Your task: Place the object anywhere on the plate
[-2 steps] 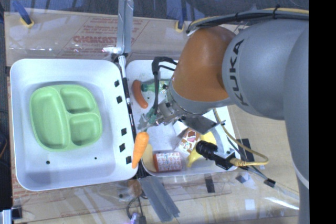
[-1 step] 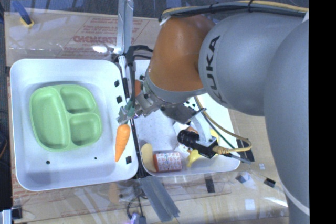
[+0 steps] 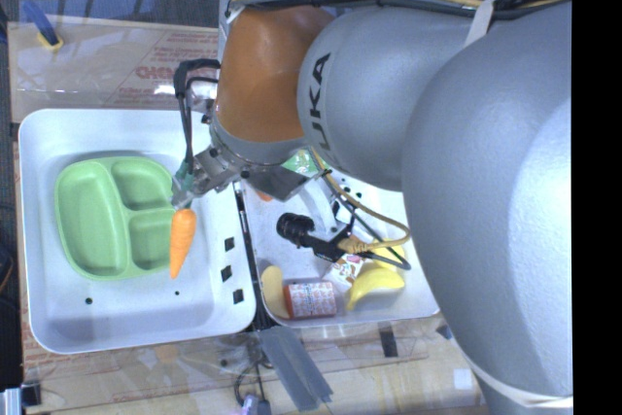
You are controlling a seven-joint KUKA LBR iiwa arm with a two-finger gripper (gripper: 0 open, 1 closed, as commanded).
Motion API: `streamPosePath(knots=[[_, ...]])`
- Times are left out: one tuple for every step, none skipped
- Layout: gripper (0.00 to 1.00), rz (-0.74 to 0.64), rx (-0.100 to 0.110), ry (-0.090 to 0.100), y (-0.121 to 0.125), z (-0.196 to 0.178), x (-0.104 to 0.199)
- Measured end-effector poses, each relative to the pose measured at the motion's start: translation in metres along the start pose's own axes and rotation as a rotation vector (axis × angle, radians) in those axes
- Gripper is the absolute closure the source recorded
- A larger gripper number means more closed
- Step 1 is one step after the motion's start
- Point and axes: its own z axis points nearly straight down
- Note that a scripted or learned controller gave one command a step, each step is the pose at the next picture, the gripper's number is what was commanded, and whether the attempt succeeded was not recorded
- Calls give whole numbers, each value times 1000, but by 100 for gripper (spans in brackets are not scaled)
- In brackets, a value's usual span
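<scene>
In the white bin [image 3: 117, 316], the gripper [image 3: 187, 190] meets the carrot [image 3: 182, 243] at the plate [image 3: 97, 219] rim (grip cannot be told); placing likely needs a shift further over the plate.

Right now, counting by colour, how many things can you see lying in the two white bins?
Green: 1, the plate
Orange: 1, the carrot
Yellow: 2, the banana and a rounded piece beside the can
Red-labelled: 1, the can
Total: 5, though the arm hides part of the right bin.
</scene>
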Motion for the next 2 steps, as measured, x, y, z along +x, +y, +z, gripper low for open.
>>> streamPosePath(knots=[[100,-26,-3,-1,11,1,-14],[0,-26,-3,-1,11,1,-14]])
